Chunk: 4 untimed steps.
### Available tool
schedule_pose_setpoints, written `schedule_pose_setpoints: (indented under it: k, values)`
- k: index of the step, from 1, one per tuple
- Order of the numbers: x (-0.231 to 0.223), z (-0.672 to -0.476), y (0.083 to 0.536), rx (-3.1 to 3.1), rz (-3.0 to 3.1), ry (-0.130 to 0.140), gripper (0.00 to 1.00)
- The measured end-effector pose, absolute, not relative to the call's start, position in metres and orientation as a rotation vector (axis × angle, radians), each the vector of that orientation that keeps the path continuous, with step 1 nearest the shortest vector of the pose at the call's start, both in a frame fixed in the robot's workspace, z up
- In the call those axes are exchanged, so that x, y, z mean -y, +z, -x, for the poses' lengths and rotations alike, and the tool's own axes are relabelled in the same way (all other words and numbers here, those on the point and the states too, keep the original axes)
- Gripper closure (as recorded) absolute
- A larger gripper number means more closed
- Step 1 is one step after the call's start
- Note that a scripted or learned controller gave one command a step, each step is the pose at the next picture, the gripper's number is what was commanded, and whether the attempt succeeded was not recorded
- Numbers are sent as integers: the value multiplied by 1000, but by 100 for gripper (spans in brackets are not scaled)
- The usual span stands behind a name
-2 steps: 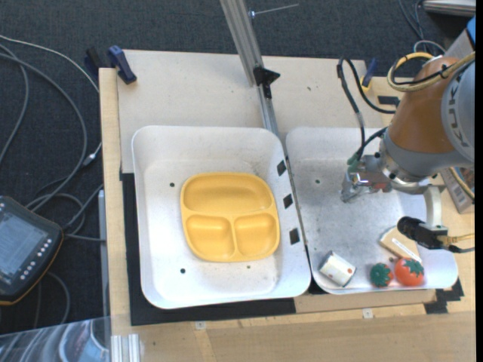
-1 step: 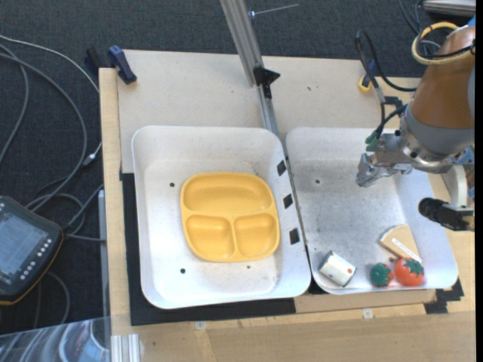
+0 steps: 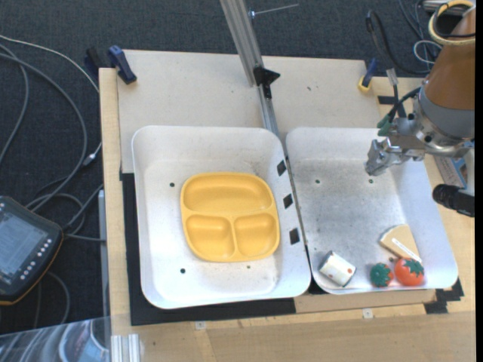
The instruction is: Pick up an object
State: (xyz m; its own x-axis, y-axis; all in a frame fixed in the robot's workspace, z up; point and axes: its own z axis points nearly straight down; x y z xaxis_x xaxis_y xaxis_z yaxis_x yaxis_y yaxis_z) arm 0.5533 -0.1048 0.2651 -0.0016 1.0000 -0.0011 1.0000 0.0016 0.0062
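My gripper [image 3: 375,161] hangs over the upper right part of the right bin [image 3: 339,202], with nothing visibly in it. Along that bin's near edge lie a small white cylinder [image 3: 337,268], a green toy [image 3: 381,274] and a red tomato-like toy [image 3: 409,271]. A tan wedge [image 3: 400,241] lies just above the red toy. All of these sit well below the gripper in the view, apart from it. A yellow divided plate [image 3: 229,216] rests in the middle of the left bin [image 3: 155,202].
A slanted metal pole [image 3: 245,36] comes down to the seam between the bins. Clamps [image 3: 121,62] stand at the bench's back corners. Cables lie on the dark floor at left, near a handheld pendant [image 3: 23,247].
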Motion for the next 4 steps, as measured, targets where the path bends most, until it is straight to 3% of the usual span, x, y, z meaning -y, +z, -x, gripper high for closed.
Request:
schedule_pose_setpoints:
  k: [4]
  values:
    - [-89, -548, 253, -2231, -2218, -3, 100]
